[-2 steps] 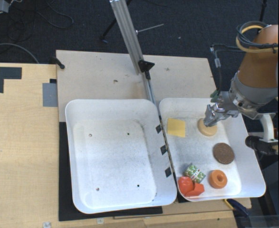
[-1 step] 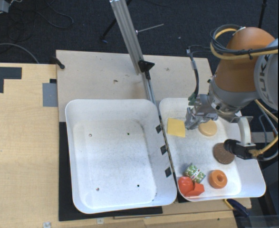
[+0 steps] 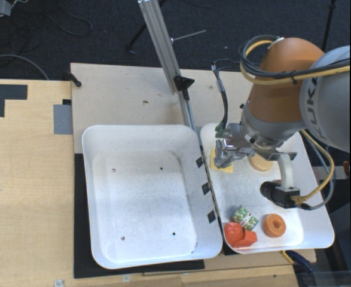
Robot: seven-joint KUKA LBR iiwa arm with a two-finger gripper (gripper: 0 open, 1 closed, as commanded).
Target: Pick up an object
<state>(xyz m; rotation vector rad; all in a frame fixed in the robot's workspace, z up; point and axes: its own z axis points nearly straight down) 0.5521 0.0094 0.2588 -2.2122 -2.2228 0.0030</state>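
While the gripper [image 3: 226, 153] hangs low in the right bin [image 3: 242, 191], a yellow piece [image 3: 225, 168] lies directly under it.

Whether the claw is released or clenched cannot be told from this angle, since its metal body covers the upper part of the yellow piece, which sits in the right bin's far corner on the side next to the left bin [image 3: 142, 196]. A tan round thing [image 3: 261, 163] rests near the right bin's far middle, partly under the arm's wrist. Along the right bin's near edge lie a red thing [image 3: 240, 235], a green-and-white block [image 3: 246, 217] touching it on the far side, and an orange ring [image 3: 274, 225] just beside them, toward the bin's outer side. The left bin stands against the right bin's inner rim.
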